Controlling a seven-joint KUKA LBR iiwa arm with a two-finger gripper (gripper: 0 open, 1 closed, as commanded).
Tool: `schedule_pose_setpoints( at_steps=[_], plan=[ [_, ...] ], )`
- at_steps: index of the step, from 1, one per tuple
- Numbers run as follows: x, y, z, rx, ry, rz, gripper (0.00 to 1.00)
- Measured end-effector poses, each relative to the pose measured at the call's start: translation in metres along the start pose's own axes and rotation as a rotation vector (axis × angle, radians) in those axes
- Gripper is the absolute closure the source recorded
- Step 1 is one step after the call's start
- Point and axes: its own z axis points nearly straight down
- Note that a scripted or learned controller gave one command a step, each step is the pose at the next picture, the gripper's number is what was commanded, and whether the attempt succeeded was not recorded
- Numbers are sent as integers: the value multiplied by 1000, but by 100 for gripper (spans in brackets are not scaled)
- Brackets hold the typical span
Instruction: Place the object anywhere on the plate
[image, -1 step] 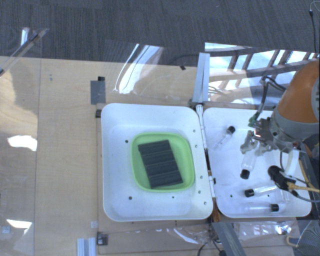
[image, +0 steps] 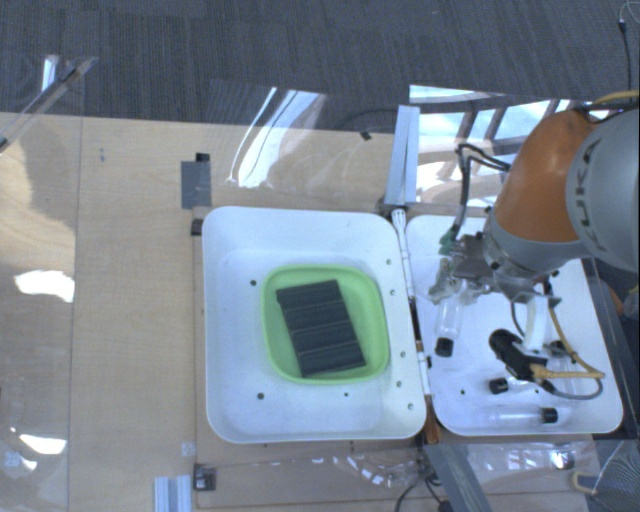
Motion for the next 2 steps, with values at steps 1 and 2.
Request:
schedule_pose_setpoints(
  at_steps=[1,2],
  plan=[
    [61,17,1,0,1,-100,100],
    [60,17,1,0,0,-100,0]
  ],
)
